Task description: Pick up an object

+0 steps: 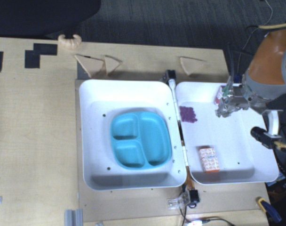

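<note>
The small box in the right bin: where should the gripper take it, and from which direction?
Take the box across its two long sides, coming straight down from above. It lies flat on the right bin floor, its long axis running roughly front to back, with bare floor on both sides, so fingers probably fit there.

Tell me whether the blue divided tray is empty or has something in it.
Empty. The blue divided tray lies flat in the left bin, and all three compartments show only bare blue plastic.
</note>
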Action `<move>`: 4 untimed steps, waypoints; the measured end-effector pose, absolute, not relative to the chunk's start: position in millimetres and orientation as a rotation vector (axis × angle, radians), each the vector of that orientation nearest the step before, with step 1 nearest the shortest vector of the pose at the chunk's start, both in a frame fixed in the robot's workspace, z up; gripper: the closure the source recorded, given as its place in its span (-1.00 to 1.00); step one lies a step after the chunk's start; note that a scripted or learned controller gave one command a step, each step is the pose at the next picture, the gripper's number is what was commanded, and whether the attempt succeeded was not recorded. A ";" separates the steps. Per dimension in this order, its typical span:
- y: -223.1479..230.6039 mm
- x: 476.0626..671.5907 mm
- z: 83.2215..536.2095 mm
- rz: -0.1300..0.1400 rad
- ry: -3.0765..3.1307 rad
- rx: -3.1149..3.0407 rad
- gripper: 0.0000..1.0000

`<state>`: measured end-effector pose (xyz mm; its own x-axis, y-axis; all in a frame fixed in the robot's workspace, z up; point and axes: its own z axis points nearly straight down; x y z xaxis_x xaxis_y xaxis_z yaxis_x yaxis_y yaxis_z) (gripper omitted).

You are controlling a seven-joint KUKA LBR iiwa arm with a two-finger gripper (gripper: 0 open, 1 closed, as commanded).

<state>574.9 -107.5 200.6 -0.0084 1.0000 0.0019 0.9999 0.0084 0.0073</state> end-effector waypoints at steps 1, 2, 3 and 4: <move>-163.3 525.8 195.6 0.001 2.222 2.217 1.00; -79.8 551.8 222.6 0.005 2.227 2.214 1.00; -167.8 510.0 165.3 -0.002 2.221 2.219 1.00; -165.8 512.6 176.5 0.006 2.223 2.212 1.00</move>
<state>512.6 -165.8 176.5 -0.0048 1.0000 -0.0012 1.0000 0.0048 0.0061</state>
